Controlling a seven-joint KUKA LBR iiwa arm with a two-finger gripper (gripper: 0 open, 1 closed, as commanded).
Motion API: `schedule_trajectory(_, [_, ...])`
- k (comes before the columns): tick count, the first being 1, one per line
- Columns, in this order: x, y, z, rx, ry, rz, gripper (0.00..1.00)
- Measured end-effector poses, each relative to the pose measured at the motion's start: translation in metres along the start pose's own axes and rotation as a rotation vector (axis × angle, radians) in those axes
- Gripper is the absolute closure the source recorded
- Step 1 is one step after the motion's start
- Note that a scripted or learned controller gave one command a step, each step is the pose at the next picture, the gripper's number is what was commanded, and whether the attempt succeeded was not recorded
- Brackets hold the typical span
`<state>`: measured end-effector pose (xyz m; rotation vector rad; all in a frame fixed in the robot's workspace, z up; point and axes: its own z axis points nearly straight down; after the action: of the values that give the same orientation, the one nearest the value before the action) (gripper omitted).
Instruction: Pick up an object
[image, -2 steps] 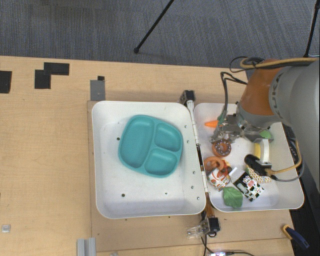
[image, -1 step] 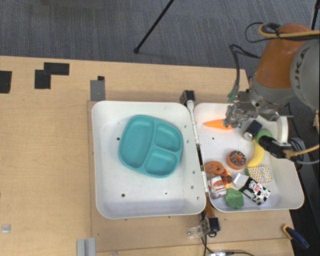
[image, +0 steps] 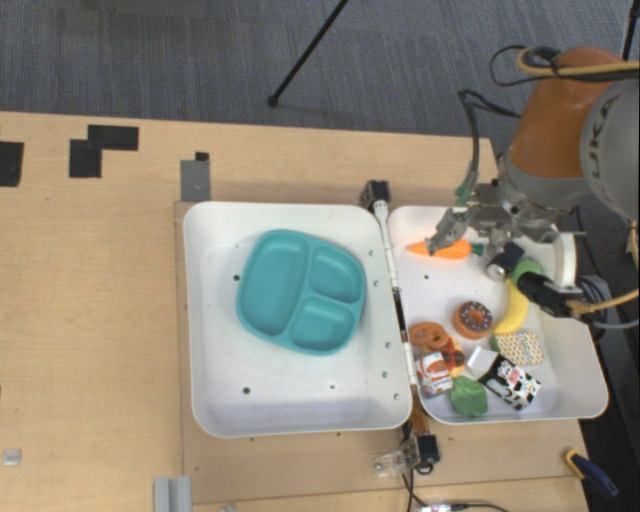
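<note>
Here the fingers (image: 447, 237) touch the orange carrot (image: 450, 251)

We see an orange carrot-shaped toy (image: 447, 250) lying flat near the far left corner of the right bin (image: 590, 400), its length running roughly left to right. Its right end sits partly hidden beneath the gripper (image: 455, 232) hanging over it.
</note>
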<state>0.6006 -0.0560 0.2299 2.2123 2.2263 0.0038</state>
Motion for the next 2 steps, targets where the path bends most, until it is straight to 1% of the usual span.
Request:
schedule_trajectory(1, [-0.058,-0.026,0.143,-0.003,-0.002,0.005,0.0])
schedule_trajectory(2, [-0.043,0.03,0.144,-0.001,0.0,0.001,0.0])
